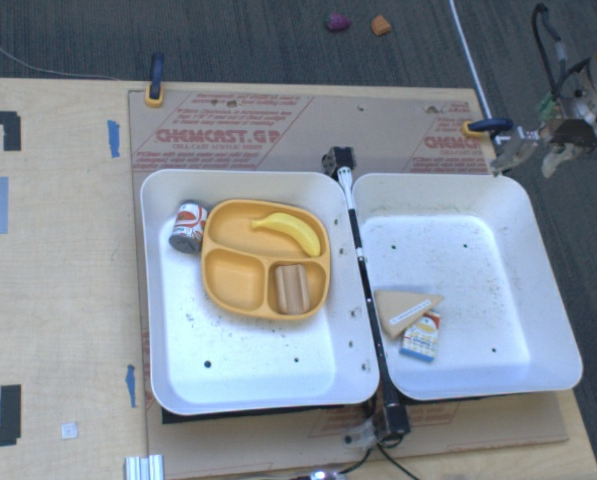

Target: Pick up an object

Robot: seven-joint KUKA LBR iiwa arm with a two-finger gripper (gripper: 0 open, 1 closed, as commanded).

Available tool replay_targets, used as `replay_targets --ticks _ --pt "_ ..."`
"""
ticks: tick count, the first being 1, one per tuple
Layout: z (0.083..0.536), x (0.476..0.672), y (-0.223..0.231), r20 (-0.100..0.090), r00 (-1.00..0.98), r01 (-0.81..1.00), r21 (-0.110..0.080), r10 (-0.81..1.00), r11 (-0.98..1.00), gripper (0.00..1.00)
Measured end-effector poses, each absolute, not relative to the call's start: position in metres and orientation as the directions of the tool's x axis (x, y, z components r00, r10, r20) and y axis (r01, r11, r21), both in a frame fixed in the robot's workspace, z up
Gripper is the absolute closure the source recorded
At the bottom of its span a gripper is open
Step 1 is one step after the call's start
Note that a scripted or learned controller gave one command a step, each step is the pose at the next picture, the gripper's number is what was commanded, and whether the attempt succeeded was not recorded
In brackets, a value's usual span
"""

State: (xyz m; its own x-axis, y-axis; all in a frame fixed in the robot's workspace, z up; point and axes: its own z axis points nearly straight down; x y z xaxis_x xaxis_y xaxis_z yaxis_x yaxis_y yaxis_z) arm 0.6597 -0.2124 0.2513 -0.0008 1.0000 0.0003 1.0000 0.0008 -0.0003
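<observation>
1. Your gripper [526,154] sits at the view's right edge, just outside the far right corner of the right bin [498,368]; you cannot tell whether it is open, and nothing shows between its tips.
2. In the left bin [248,393], a yellow divided plate [228,230] lies toward the far edge, carrying a banana [288,230] and a brown block [292,289].
3. A small can [187,227] touches the plate's left rim.
4. In the right bin, a tan wedge [406,305] and a small carton [420,337] lie near the left wall.
</observation>
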Motion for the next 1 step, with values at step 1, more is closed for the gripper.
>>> replay_targets --ticks 1 --pt "0.1264 0.6105 -0.1633 0.001 0.0 1.0 -0.002 1.0 0.0 0.0"
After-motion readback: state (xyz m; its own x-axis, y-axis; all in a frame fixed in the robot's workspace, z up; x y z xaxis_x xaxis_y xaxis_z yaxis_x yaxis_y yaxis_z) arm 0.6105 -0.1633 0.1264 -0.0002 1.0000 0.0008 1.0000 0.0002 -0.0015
